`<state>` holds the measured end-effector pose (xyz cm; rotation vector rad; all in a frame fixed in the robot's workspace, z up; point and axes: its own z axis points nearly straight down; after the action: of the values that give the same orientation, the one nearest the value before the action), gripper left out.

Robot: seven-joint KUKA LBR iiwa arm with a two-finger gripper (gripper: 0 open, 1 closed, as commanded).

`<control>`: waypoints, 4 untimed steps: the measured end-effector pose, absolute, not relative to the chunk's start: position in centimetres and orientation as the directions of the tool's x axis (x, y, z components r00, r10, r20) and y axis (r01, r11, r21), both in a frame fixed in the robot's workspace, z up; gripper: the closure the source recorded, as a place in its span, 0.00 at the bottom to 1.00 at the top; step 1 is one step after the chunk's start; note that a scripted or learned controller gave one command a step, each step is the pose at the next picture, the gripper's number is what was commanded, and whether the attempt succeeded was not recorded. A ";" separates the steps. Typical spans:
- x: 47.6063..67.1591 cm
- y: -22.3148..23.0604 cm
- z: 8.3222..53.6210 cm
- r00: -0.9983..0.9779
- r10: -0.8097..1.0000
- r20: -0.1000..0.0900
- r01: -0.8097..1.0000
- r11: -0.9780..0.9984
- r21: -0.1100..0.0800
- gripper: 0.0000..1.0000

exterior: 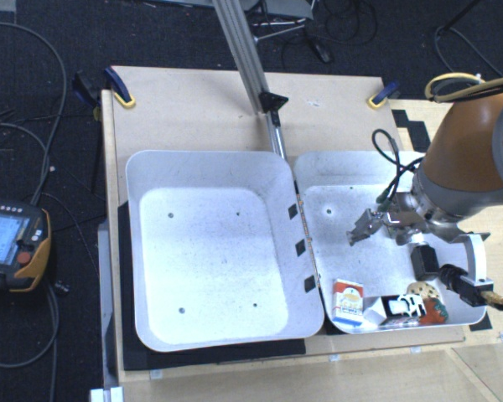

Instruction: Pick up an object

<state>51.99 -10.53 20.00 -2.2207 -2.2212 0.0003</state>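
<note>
The hand [362, 227] hangs over the middle of the right bin [318, 174], with the grey and orange arm [465, 153] reaching in behind it. Its dark fingers point toward the divide between the two bins, but they are too small and blurred to tell how far apart they stand, and nothing can be seen between them. The things to pick lie along the right bin's near edge, well apart from the hand: a small carton [348, 301] with red and blue print sits nearest the divide, and just beside it, further from the divide, is a jumble of small items [409, 306] in black, white and orange that cannot be told apart. The left bin [210, 249] sits against the right one on the wooden surface [193, 99].
</note>
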 end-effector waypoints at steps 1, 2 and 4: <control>52.0 -5.2 23.3 -0.064 0.998 0.001 0.998 0.064 0.002 0.00; 52.0 -11.8 16.9 0.005 1.000 -0.001 1.000 -0.005 -0.006 0.00; 55.5 -10.6 14.0 0.000 1.000 0.000 1.000 0.000 0.000 1.00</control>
<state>55.48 -10.65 13.96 -2.2218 -2.2210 -0.0001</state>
